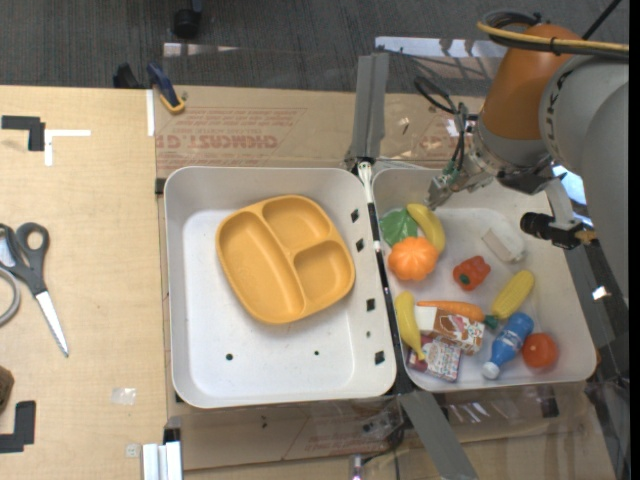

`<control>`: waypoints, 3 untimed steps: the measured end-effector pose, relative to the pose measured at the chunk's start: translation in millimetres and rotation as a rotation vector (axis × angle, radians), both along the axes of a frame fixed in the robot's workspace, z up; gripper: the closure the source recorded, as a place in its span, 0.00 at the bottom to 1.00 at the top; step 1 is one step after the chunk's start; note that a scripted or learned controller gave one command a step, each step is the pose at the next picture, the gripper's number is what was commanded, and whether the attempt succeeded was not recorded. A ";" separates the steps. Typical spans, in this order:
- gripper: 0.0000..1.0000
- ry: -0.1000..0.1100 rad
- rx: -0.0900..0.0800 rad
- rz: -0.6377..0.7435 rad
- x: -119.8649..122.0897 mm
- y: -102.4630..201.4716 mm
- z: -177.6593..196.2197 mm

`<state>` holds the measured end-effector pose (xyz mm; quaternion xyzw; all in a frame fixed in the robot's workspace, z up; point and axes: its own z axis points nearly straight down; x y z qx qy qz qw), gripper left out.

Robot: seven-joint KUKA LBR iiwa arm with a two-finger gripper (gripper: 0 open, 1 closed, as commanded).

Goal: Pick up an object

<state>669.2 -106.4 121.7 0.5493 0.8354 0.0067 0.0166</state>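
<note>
Two white bins sit side by side on the bench. One orange plate [286, 256], split into three compartments, lies in the left bin [190, 298]. Toys crowd the right bin [578, 363]: two bananas — one [428, 226] at the back over a green piece [398, 225], one [406, 320] along the left wall — one orange [412, 259], one red pepper [471, 272], one corn cob [512, 293], one carrot [450, 309], one white block [503, 245], one blue bottle [506, 344], one tomato [539, 351], and a small printed packet [445, 350] near the front. The hand [447, 184] hangs over the back of the right bin, just above the rear banana, with nothing between its fingers; whether they are apart or together I cannot tell. One pair of scissors [35, 278] lies on the bench, well to the left.
</note>
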 end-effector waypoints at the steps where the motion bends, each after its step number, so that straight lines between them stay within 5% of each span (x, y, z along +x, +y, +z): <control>1: 0.00 0.001 0.000 0.000 -0.1 0.3 -0.3; 2: 0.00 0.034 0.008 -0.105 -30.0 -2.0 -28.7; 3: 1.00 0.031 0.006 -0.101 -29.2 -2.2 -18.5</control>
